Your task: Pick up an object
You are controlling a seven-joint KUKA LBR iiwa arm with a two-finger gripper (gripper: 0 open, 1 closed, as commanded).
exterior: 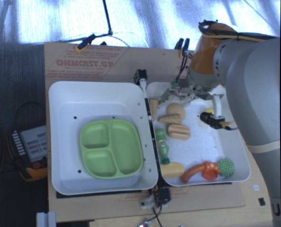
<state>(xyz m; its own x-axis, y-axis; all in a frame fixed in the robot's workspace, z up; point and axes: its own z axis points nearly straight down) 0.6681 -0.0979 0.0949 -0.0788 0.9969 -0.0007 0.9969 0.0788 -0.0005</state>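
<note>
Roughly: 2 white bins side by side on the tabletop. Left bin has 1 green divided plate w/ 3 compartments, sitting low-centre, bare floor all around it, esp. toward the far wall.

Right bin holds approx. 8 items: 3 tan bread-like pieces stacked near the far-left part, 1 pale cone-ish piece against the divider, 1 green bottle-like item along the divider, 1 yellow piece at the near-left corner, 1 red-orange pepper-like item and 1 green knobbly ball near the front edge. Middle-right of the floor is open.

Arm comes in from the right, over the far edge; hand sits just behind the bread pieces. Can't tell how far it's open or if it grips anything. Black-yellow fitting beside it.
</note>
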